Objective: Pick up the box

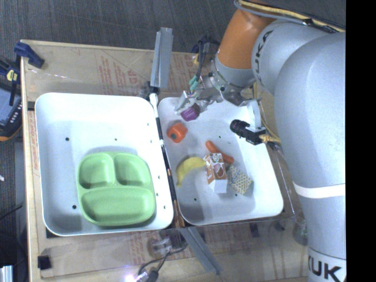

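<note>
Box [216,170] lies low in the right bin [265,200] — between a banana [189,168] and a patterned packet [239,181]. At the bin's upper left, the gripper [189,106] pinches a small purple object [190,113].

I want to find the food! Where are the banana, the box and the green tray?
banana [189,168], camera view, middle of its yellow curve.
box [216,170], camera view, its printed top face.
green tray [116,188], camera view, the ridge between its compartments.
</note>
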